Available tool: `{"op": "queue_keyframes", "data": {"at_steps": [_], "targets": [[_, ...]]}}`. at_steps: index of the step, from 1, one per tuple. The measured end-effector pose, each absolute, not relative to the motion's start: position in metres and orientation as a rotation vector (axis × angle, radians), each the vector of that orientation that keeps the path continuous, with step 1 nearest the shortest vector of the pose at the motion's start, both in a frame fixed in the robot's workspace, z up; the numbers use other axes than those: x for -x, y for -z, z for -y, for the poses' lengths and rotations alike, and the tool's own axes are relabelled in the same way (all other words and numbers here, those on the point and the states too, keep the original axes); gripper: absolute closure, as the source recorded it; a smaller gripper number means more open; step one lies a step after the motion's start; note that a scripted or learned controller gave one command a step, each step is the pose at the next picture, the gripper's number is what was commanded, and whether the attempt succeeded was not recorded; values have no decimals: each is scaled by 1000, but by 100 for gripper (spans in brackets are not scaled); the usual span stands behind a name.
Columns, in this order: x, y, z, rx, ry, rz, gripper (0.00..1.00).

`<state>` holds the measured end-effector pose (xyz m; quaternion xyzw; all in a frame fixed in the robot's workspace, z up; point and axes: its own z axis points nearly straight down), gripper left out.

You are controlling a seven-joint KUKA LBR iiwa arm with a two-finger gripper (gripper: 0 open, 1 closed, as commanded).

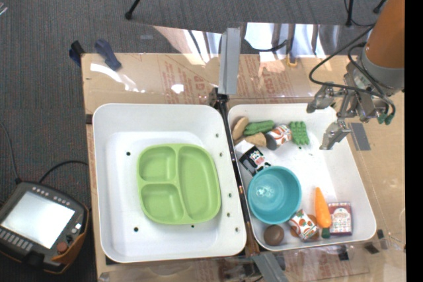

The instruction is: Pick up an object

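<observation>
Counter (152, 79): cardboard-topped, dark carpet around. Two white bins (115, 142); one green tray (178, 183); one blue bowl (274, 193); one carrot (322, 208). Tool (334, 119): fingers apart, holding nothing.

Bright, even overhead illumination; focus sharp across both bins. Specular glare streaks the bench (152, 79) along its far edge. Shadows soft and faint beneath the green plate (178, 183).

Grey arm reaches in from right, pincer (330, 120) spread open, holding nothing.
</observation>
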<state>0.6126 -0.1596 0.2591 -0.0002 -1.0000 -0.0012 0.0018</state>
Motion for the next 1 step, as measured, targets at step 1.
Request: {"op": "queue_keyframes", "data": {"at_steps": [1], "targets": [[-584, -85, 147, -228, 3, 3130, 0]]}}
